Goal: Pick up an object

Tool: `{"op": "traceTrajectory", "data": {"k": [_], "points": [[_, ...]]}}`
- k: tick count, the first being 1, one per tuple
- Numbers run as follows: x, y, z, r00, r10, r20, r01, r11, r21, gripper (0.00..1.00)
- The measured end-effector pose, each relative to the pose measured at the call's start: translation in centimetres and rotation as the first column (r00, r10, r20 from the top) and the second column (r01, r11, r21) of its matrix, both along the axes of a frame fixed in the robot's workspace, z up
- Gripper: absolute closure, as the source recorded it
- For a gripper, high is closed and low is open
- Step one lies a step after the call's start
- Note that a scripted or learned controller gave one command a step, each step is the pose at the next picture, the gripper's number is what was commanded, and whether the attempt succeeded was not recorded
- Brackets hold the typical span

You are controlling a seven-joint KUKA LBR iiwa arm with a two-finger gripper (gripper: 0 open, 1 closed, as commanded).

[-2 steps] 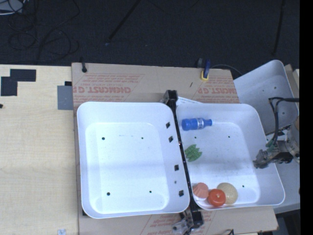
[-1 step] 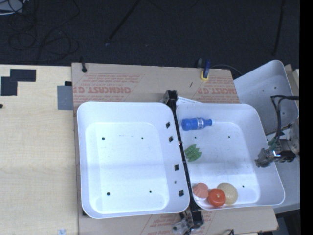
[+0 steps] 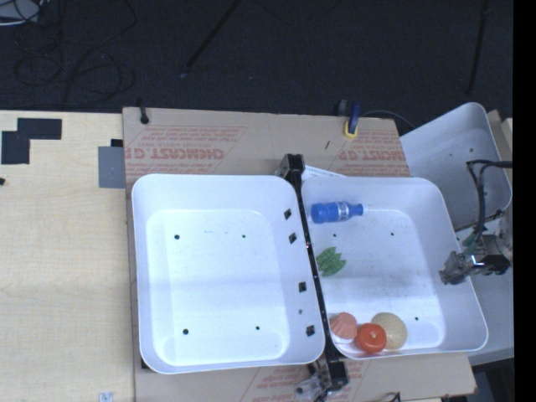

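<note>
At the bottom of the frame we note three small objects bunched in the lower corner of the right bin (image 3: pixel 452 304): a red round piece (image 3: pixel 371 337) touching a pale yellow round one (image 3: pixel 390 330) and a pink-and-white one (image 3: pixel 342 326). The gripper (image 3: pixel 462 266) sits at the bin's right rim near the frame's right edge, its opening impossible to judge, nothing seen in it. Further up, a green item (image 3: pixel 331 262) lies left of it by the divider, and a blue bottle (image 3: pixel 337 212) lies up-left, long axis running left-right, cap toward the right.
</note>
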State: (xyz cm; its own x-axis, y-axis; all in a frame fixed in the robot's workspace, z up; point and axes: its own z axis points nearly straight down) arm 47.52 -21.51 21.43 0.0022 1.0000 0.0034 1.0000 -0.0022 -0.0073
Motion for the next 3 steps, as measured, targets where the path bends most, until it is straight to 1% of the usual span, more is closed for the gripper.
{"op": "traceTrajectory", "data": {"k": [1,2,3], "points": [[0.1,0.1,4.7,1.000,0.004,0.010,-0.004,1.000,-0.005,1.00],[-0.1,6.7,-6.0,1.000,0.007,-0.004,-0.007,1.000,0.003,1.00],[0.0,6.3,-5.5,1.000,0.002,0.004,-0.002,1.000,-0.002,0.00]]}}
